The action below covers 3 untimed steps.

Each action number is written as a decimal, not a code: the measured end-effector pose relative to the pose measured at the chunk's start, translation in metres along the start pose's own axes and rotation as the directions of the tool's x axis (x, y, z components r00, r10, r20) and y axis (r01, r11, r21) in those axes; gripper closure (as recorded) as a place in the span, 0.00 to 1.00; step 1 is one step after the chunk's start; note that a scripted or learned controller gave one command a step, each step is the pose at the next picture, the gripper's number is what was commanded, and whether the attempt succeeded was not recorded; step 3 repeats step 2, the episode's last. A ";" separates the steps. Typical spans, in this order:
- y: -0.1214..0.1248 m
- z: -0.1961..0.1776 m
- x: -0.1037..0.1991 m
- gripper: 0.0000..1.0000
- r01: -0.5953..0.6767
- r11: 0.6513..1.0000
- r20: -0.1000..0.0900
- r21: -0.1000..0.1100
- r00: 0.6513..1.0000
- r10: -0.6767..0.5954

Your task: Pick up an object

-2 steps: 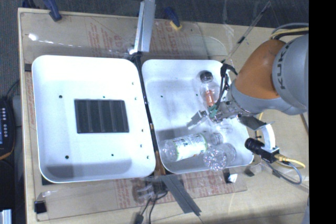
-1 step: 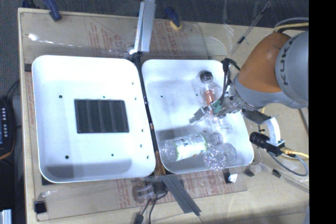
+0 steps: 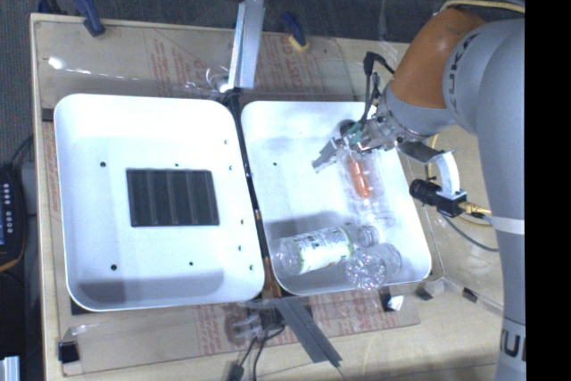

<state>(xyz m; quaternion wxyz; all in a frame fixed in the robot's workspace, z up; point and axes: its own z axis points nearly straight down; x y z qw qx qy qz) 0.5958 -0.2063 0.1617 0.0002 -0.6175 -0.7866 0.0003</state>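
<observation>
Gripper [image 3: 343,147] low in right bin [image 3: 268,125], fingers spread wide, gripping nothing. Orange-filled bottle [image 3: 360,180] just below it, labelled bottle [image 3: 314,250] near front wall. Pick not yet done.

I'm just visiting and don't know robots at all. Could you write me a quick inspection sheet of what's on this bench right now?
Surface: a wooden bench bears two shallow white bins, the left bin and the right bin, side by side.
Job's things: in the right bin, a clear plastic bottle with a pale label lies on its side near the front; a clear item with an orange part lies under the gripper; a crumpled clear piece sits in the front right corner.
Clutter: a dark ribbed panel in the left bin.
Grippers: the gripper hangs over the right bin's back part.
Cables: black wires by the wrist.
Surroundings: blue clamps on the back edge; dark floor.
</observation>
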 end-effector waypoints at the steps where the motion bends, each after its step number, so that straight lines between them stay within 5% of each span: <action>1: -0.002 -0.031 -0.003 0.00 0.010 1.000 0.001 -0.001 1.000 -0.010; 2: 0.050 0.044 0.006 0.00 -0.196 0.981 0.000 0.000 0.981 0.196; 3: 0.050 0.044 0.006 0.00 -0.196 0.981 0.000 0.000 0.981 0.196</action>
